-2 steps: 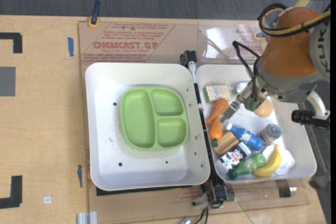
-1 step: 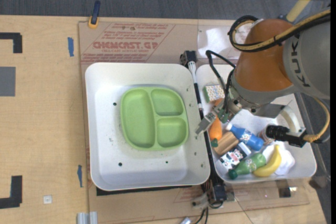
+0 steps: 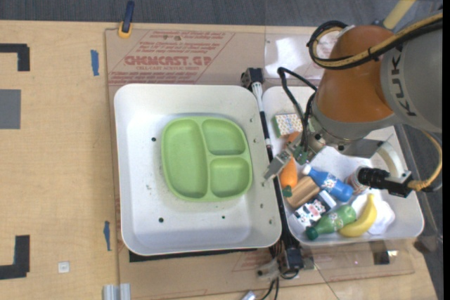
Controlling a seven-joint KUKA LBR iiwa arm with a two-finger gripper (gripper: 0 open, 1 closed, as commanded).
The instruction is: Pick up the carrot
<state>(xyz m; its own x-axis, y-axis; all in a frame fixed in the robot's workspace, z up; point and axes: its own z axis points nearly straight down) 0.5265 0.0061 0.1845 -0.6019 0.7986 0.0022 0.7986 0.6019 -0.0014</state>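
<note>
My bench is tan, with a cardboard sheet [image 3: 176,56] printed in red lying across its middle. On it sit two shallow white bins. The left bin [image 3: 133,172] takes up the centre of the frame and holds a green divided plate [image 3: 206,158] with three compartments. The right bin [image 3: 411,218] sits at the right of the frame and is crowded with small things.

My arm [image 3: 355,84], grey with an orange band, comes in from the upper right and hangs over the top half of the right bin. My gripper [image 3: 290,157] reaches down toward the wall between the two bins. I cannot tell how far its fingers are apart, and I see nothing clearly between them.

Below my wrist lie a yellow banana [image 3: 362,218] at the lower right, a green bottle [image 3: 330,223] beside it, a blue bottle [image 3: 330,184], a tan block [image 3: 304,190] and a small patterned box [image 3: 287,123].

The carrot [image 3: 288,174] is a short orange piece at the left edge of the right bin, just below my gripper and touching or nearly touching the tan block. Its long axis seems to run roughly up and down the frame; which end is the tip is too small to tell.

I judge I am at the approach or grasp step. Next I would need to close across the carrot's narrow width, then lift straight up clear of the neighbours.
</note>
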